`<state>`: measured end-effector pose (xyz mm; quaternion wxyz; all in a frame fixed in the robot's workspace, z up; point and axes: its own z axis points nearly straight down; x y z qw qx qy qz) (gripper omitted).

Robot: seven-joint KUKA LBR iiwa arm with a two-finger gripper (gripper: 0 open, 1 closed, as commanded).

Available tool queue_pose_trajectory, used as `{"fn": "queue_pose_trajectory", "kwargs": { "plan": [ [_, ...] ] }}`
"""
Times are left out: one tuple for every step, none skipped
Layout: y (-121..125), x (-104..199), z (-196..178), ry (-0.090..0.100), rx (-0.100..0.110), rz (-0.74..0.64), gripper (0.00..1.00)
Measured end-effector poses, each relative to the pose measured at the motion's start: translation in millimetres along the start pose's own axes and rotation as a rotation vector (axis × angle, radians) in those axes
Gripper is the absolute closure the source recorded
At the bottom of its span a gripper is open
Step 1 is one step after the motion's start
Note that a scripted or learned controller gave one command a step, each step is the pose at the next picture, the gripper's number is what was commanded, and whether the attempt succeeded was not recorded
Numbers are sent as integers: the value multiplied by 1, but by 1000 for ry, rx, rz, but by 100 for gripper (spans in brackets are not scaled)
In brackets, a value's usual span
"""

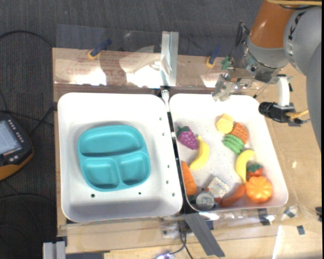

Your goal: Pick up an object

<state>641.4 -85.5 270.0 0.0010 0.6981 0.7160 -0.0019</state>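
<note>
Two shallow white bins sit side by side on the bench, and nearest the camera the right bin point(275, 161) is crowded along its front edge. An orange pumpkin point(258, 189) lies in the front right corner, with a small red piece with a green top point(254, 170) touching it just behind. To its left a reddish chili-like piece point(233, 195) lies at a slant, then a grey round can point(204, 200) and a small white packet point(218, 185) beside it. A carrot point(188, 179) runs along the left wall of this bin.

Further back, a yellow banana point(243, 162) curves near the right wall and a second banana point(202, 153) lies near the middle, with a purple bunch of grapes point(187, 138) touching its upper end. Behind these sit a green ridged piece point(234, 143), an orange cob-like piece point(240, 131) and a yellow corn piece point(224, 123), close together.

The left bin point(70, 161) holds a teal divided tray point(114, 156) with three compartments.

Farthest back, the gripper point(224, 92) hangs over the back rim of the right bin, apart from every toy and holding nothing. Whether it is spread or pressed together cannot be told from this angle. Above it rises the arm's orange band point(275, 15).
</note>
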Motion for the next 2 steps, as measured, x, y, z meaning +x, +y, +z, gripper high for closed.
{"fn": "queue_pose_trajectory", "kwargs": {
  "plan": [
    [0, 0, 0, 0, 0, 0, 0],
    [-80, -23, 137, 5, 3, -148, 0]
  ]
}}
